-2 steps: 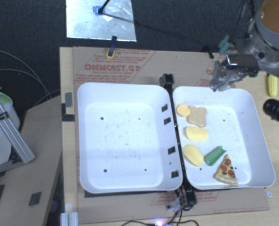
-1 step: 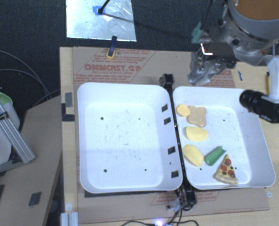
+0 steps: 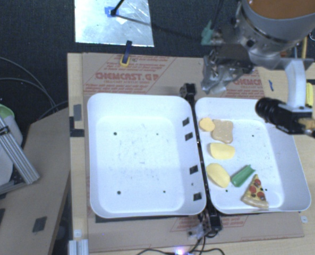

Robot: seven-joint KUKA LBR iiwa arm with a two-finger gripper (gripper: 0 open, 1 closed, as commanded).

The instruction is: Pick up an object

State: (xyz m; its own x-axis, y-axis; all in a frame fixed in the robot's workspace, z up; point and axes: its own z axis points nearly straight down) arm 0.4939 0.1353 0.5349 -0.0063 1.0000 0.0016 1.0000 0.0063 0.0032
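Lying loose in the right-hand white bin [image 3: 284, 163], all in its left half: six toy food pieces, none lifted. Nearest the far rim, a small round orange-yellow piece [image 3: 206, 124], touching a tan biscuit-shaped piece [image 3: 222, 131] on its right. Just below these, a yellow oval piece [image 3: 221, 151]. Further toward the near rim, a second yellow oval [image 3: 218, 175], close against the divider side, with a green pod-like piece [image 3: 241, 175] tilted just beside it on the right. Closest to the near rim, a toy pizza slice [image 3: 254, 192] with red dots, its point toward the green piece. Positioned above the far edge of the same bin, over the cardboard rather than over the food: the gripper [image 3: 220, 81], metallic, hanging from the grey arm [image 3: 277, 23] with its orange band. Nothing seen in its grasp; open or closed state cannot be told from this angle. Extending over the right bin's far right corner: a black cylindrical attachment [image 3: 277, 116] below a white bracket [image 3: 296, 86]. Adjacent on the left, sharing the central divider: the left-hand white bin [image 3: 141, 153]. Beneath both bins: a cardboard sheet [image 3: 136, 73] with red lettering. Beyond it on the dark floor: a silvery sheet [image 3: 113, 14].
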